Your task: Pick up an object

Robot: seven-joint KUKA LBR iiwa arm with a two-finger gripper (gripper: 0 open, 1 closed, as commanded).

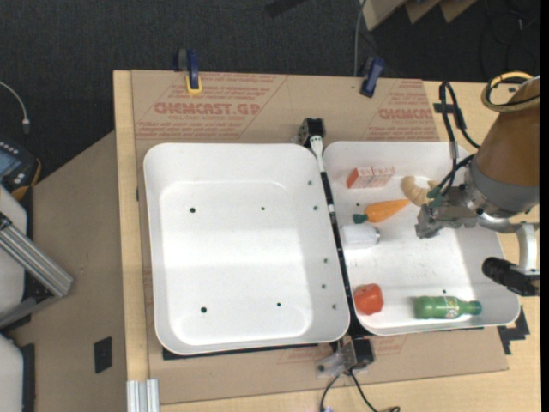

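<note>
Carrot (388, 210), likely light, stiff, slick plastic, lay in right bin (446, 312) just beside claw (431, 221); best pinched across thick middle; claw's state: could not tell.

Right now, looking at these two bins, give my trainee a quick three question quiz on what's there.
1. True or false: the carrot lies in the left bin.
2. Which item lies nearest the camera in the right bin? A) green bottle B) red-and-white box C) carrot
3. Fill in: beside the green bottle, near the divider, sits a ____ tomato-like item.

Key: 1 false; 2 A; 3 red.
</note>
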